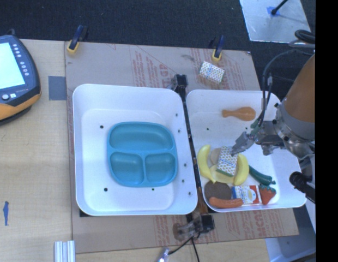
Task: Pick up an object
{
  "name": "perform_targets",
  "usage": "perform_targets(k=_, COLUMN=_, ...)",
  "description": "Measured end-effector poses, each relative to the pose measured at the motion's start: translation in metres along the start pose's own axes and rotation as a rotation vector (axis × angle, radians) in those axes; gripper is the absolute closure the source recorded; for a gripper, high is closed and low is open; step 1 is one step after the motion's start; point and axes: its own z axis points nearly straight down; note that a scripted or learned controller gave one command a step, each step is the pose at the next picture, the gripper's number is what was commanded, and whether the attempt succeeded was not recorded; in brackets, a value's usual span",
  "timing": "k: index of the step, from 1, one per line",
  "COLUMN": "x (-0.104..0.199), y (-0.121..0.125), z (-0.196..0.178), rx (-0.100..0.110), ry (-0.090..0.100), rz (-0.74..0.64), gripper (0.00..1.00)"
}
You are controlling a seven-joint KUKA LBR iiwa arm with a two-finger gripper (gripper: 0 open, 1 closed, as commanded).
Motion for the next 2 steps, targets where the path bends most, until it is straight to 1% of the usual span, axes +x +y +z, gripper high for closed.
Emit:
perform_targets(k=1, x=-0.049, y=0.031, z=0.134, rx=-0.010, ry=-0.003, rz=0.000, gripper=0.00)
perform_targets(k=2, x=-0.097, y=0.009, z=0.144, rx=-0.011, ry=-0.005, rz=0.003, gripper=0.00)
